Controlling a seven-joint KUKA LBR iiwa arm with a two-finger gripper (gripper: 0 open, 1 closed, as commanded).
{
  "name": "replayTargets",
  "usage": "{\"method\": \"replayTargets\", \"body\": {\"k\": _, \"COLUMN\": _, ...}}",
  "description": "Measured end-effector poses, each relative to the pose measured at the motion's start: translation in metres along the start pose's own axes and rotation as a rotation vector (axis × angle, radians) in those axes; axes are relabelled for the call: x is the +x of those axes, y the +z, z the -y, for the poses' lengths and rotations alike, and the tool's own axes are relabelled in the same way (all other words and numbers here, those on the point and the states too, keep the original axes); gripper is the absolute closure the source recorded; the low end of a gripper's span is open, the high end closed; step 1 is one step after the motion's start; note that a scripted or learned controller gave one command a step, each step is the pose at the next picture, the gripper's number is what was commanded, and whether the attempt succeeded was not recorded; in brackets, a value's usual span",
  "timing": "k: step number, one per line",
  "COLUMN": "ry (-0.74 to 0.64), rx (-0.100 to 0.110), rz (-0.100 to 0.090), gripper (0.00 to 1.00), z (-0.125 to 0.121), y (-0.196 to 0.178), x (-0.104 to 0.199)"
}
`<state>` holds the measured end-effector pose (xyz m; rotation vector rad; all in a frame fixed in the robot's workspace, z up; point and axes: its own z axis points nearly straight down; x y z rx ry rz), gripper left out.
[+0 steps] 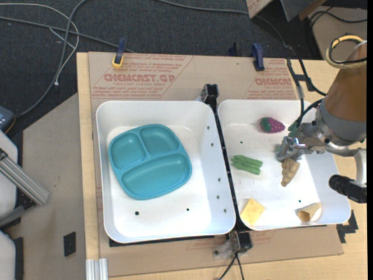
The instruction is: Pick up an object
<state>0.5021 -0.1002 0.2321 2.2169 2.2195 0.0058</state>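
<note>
Your arm [348,107] comes in from the right, grey w/ the orange band uppermost, over the right bin [326,214]. The tool [287,151] sits low in that bin, roughly mid-height, toward the bin's centre-right. A tan cone-like piece [289,171] is right under the tool tip, touching or nearly so; you can't tell from this angle whether it's between the fingers or just lying below them, and you can't tell if the tool is open or closed either.

Other stuff in the right bin: purple/green grape-like item [271,125] near the top, just up-left of the tool. Green bean-pod thing [247,164] lies to the tool's left, near the divider btw the bins, apart from the tool. Yellow wedge [252,211] near the bottom-left corner. A tan roll-shaped piece [309,213] at the bottom edge, right of the wedge and well apart from it.

Left bin [111,209] holds a teal divided plate [151,160], lying flat, three compartments, turned at an angle to the bin walls.

Both bins sit on a cardboard sheet [151,77] on the bench, w/ a blue clamp [120,51] at the top-left edge and another clamp [257,56] at top-centre. Cables [70,22] run over the dark floor up-left.
</note>
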Motion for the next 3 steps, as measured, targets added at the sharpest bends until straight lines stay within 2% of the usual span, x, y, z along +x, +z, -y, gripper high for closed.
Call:
{"method": "replayTargets", "body": {"k": 1, "ry": -0.005, "rx": 0.004, "rz": -0.003, "gripper": 1.0, "z": -0.01, "y": -0.009, "x": 0.051}}
{"method": "replayTargets", "body": {"k": 2, "ry": -0.006, "rx": 0.008, "rz": -0.004, "gripper": 1.0, "z": -0.007, "y": -0.01, "x": 0.107}}
{"method": "replayTargets", "body": {"k": 3, "ry": -0.006, "rx": 0.005, "rz": -0.003, "gripper": 1.0, "z": -0.024, "y": -0.001, "x": 0.165}}
